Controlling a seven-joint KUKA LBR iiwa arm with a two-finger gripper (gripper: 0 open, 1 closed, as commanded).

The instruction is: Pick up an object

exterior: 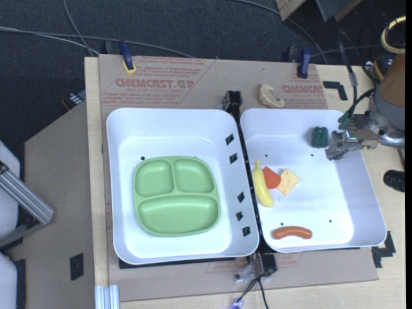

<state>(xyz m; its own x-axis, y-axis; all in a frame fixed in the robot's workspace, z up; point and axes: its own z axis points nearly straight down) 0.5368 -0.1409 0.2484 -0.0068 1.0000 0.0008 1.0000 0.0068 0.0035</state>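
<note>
Sausage: nearest the camera we see a small orange-red toy sausage (292,233) lying flat on the floor of the right-hand shallow white bin (360,205), close to its front wall. Its long axis runs left to right across the view, with a slight curve, ends turned a little upward.

Banana: further in, we find a yellow plastic toy banana (262,187) against the bin's left wall. Its long axis runs near to far, the stem end pointing away from us and the thicker end toward the sausage.

Wedges: just beside the banana, touching or nearly so, lie a red wedge-shaped piece (272,178) and a pale yellow cheese-like piece (288,181). We cannot tell whether the two overlap or merely touch.

Green block: toward the far right of the same bin sits a small dark green block (320,136), apart from the other pieces.

Gripper: the grey two-finger gripper (335,150) hangs just right of the green block, reaching in from the right. We cannot tell how far its jaws are parted, and we see nothing held between them.

Left bin: the left-hand white bin (122,140) holds a light green three-compartment plastic tray (176,196), lying flat, well apart from the gripper.

Beyond the bins: a beige crumpled lump (271,96) rests on the brown cardboard sheet (167,82) behind the right bin, and two blue clamps (128,58) grip the board's far edge.
</note>
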